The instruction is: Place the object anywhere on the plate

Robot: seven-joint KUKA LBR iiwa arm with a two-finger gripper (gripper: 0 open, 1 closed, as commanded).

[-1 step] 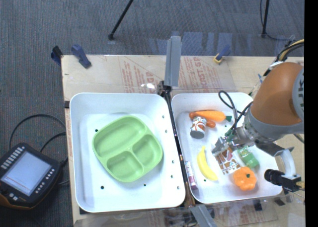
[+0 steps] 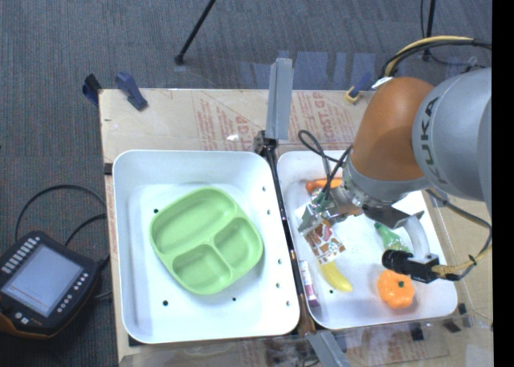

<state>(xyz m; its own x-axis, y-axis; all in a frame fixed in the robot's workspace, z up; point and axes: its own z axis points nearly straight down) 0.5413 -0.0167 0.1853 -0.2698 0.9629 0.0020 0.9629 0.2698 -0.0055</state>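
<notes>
A light green plate (image 2: 207, 238) with three compartments lies in the left bin (image 2: 132, 173), with nothing on it. My gripper (image 2: 320, 217) is low in the right bin (image 2: 365, 317), near its left wall, just above a brown and white snack packet (image 2: 324, 246). The arm's grey and orange wrist hides the middle of that bin. Around the gripper lie an orange carrot-like piece (image 2: 320, 185), a yellow banana (image 2: 337, 278), an orange pepper (image 2: 397, 290) and a green item (image 2: 390, 236).
A thin pink marker (image 2: 306, 277) lies along the right bin's left wall. The divider between the bins (image 2: 283, 221) runs right beside the gripper. A black cable fitting (image 2: 409, 264) hangs off the arm over the right bin. A teach pendant (image 2: 44, 281) rests on the floor at left.
</notes>
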